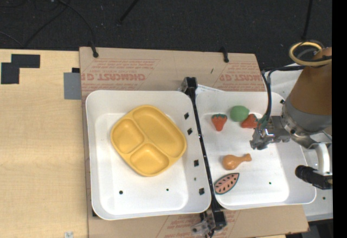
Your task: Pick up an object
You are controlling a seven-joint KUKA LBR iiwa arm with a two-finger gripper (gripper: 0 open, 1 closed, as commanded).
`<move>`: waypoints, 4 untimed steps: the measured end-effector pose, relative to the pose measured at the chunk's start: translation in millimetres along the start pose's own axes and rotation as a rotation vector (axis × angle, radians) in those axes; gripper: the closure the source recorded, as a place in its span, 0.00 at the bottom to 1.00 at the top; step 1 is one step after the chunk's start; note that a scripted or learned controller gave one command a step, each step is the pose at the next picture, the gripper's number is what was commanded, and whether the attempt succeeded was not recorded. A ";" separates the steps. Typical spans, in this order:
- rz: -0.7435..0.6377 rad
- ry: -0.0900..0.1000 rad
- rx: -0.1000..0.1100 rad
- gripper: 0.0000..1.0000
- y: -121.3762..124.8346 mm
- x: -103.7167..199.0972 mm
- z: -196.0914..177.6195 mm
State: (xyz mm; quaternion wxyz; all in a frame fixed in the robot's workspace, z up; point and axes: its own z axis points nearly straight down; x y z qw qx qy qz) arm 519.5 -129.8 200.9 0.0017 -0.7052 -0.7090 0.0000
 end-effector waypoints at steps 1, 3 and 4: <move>-0.001 0.001 -0.001 1.00 9.9 61.1 -6.7; 0.001 -0.001 0.000 1.00 46.1 153.4 -14.2; 0.000 -0.001 -0.001 1.00 65.7 204.5 -25.0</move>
